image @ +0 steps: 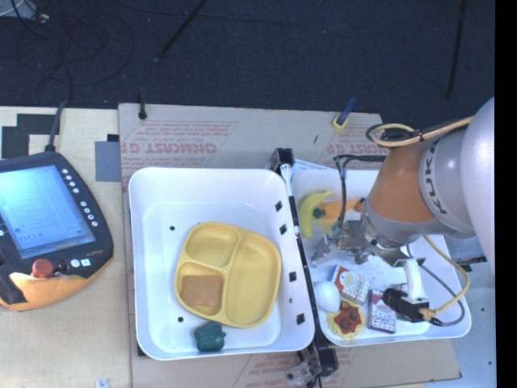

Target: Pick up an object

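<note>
Several small items [355, 297] are crowding the right bin [460, 322] where the gripper [343, 241] is hovering, finger state impossible to tell, risking a glancing miss.

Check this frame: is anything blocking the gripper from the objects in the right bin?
Nothing visible does. The gripper is low in the right bin, beside the banana, with the white egg just below.
</note>
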Controlling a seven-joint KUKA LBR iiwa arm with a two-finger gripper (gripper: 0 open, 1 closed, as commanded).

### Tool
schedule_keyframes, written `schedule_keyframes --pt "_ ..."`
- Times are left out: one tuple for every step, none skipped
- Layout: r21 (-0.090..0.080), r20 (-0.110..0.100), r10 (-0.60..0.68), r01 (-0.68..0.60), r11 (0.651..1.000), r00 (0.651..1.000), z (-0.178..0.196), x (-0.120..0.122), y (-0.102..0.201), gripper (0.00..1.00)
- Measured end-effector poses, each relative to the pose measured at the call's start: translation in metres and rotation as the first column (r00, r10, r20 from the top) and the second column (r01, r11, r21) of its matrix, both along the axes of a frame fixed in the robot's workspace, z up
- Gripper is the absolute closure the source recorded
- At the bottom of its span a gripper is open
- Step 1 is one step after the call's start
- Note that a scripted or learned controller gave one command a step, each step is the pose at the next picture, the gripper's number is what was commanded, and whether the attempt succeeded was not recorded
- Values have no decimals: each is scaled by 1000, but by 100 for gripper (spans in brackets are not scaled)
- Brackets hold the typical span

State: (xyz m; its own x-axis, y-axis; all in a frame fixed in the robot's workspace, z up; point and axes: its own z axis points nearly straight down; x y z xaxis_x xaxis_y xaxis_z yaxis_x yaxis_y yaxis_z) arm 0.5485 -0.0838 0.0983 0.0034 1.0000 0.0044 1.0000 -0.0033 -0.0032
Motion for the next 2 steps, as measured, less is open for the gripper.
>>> schedule_keyframes --pt "-4 1 3 -3 1000 1000 -11 36 3 0" --pt "-5 1 6 -6 1000 1000 -11 95 -18 0"
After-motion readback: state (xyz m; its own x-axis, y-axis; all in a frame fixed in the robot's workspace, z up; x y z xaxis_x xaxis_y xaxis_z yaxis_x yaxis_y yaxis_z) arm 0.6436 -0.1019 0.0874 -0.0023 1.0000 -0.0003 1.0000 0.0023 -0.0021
